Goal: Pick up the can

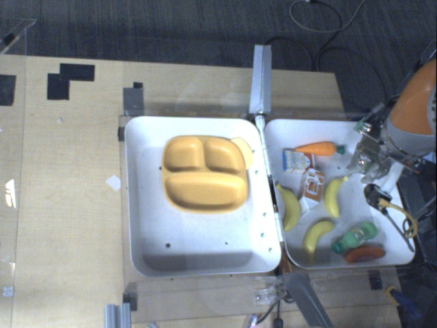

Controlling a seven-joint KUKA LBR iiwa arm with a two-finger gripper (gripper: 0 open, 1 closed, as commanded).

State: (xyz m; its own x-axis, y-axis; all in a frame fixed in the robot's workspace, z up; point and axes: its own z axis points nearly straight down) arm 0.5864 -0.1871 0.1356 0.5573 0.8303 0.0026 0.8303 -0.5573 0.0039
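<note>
A small brown-and-white can [313,183] lies on its side in the middle of the right bin [341,127], between a banana on its left and another on its right. My gripper [360,161] hangs over the right side of that bin, to the right of the can and a little farther back, apart from it. It sits just above the upper tip of the right-hand banana [332,197]. Nothing is visibly held in it.
The right bin also holds a carrot [315,148], a blue-white carton [295,159], two more bananas [289,207] [316,234], a green bottle [355,238] and a red item [364,253]. A yellow compartment tray [203,172] sits in the left bin [147,203]. A cable [392,207] loops below the wrist.
</note>
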